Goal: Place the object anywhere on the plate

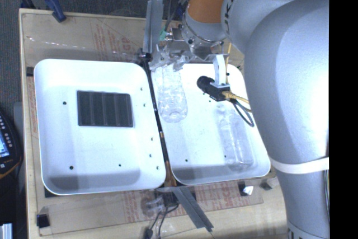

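A dark grey ridged rectangular plate (105,108) lies flat in the left bin (56,165). A clear plastic bottle (171,97) hangs lengthwise by the divider between the bins, at the right bin's left edge. Its upper end sits between the fingers of my gripper (169,61), which is shut on it at the back of the bins. The bottle is to the right of the plate and apart from it.
A second clear plastic bottle (235,141) lies along the right side of the right bin (196,170). The big grey arm covers the right of the view. Clamps and brackets stand at the bench's back and front edges.
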{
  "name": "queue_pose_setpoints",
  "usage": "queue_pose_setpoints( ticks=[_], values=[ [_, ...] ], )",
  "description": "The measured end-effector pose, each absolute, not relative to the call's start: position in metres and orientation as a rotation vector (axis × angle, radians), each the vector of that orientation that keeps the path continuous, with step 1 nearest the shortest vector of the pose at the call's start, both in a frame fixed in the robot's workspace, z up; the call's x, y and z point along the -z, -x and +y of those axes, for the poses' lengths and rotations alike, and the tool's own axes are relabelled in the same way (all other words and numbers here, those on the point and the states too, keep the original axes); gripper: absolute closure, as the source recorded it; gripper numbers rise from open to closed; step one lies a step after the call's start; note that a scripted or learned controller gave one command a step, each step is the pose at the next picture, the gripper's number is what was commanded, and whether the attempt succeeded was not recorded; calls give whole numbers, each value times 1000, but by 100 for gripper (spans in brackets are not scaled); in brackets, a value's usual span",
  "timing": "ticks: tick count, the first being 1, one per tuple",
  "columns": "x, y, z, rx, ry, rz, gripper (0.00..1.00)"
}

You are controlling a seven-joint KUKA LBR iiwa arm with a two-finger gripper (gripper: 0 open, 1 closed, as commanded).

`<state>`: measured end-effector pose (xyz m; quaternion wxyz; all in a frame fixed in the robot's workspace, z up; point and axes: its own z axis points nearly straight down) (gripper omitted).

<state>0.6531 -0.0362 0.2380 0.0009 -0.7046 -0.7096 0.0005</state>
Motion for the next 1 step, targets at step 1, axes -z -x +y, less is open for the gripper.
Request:
queue_pose_setpoints(
  ticks=[1],
  values=[
    [-247,-653,-34,-4,2198,-2238,100]
  ],
)
